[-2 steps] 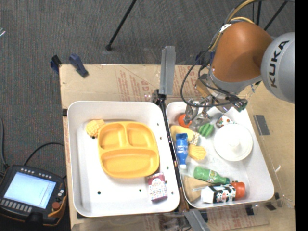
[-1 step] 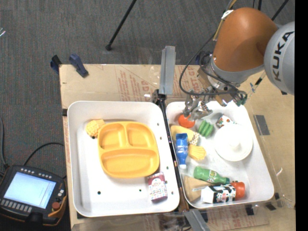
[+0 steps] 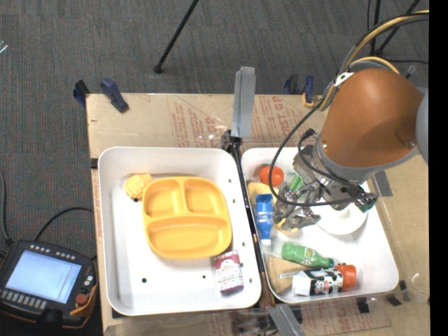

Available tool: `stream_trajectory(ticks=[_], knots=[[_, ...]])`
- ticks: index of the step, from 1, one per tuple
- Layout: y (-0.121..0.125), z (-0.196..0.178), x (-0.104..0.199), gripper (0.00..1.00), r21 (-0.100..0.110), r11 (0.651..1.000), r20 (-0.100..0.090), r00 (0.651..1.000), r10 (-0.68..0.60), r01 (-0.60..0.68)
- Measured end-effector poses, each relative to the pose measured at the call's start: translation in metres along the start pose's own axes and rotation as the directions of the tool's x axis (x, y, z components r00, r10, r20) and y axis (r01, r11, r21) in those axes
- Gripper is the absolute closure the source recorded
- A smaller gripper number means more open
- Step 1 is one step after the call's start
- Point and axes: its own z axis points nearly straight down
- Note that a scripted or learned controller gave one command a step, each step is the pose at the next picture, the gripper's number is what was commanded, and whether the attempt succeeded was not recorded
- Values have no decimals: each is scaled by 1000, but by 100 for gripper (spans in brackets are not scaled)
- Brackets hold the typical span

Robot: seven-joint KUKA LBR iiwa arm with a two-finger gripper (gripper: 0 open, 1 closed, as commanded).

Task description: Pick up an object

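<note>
I am looking down on the desk (image 3: 175,117) with its two white bins side by side. The arm (image 3: 371,121) is reaching in from the right and hanging over the right bin (image 3: 381,257), its big orange band hiding much of that bin's upper part. The pincer (image 3: 297,212) is sitting low among the clutter near the bin's left side, just beside a blue bottle (image 3: 264,215). Its metal parts are merging with the things beneath them, so I cannot tell how wide it is standing, nor whether anything is caught in it.

Around it I am seeing an orange-red ball (image 3: 271,176) near the bin's upper left, something pale yellow (image 3: 257,188) just below the ball, and a white round dish (image 3: 344,221) partly under the wrist. Lower down, a green bottle (image 3: 306,255) is lying on its side, and below that a black-and-white bottle with an orange cap (image 3: 326,280) is lying near the front wall.

In the left bin (image 3: 115,257) a yellow divided plate (image 3: 187,217) is lying flat in the middle. A yellow corn cob (image 3: 136,185) is touching its upper left corner, and a small red and white carton (image 3: 229,271) is lying just off its lower right corner.

A handheld control pad (image 3: 45,278) is resting on the floor at lower left.
</note>
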Motion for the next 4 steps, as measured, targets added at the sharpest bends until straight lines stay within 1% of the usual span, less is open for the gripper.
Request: stream_trajectory(ticks=[1,2,3,4], knots=[[-15,64,42,100,-4,969,-3,969,-247,247],[35,63,-8,100,-3,894,0,894,-448,448],[35,-39,-29,100,7,841,5,841,-541,541],[-20,-57,-19,100,-2,701,2,701,-713,713]])
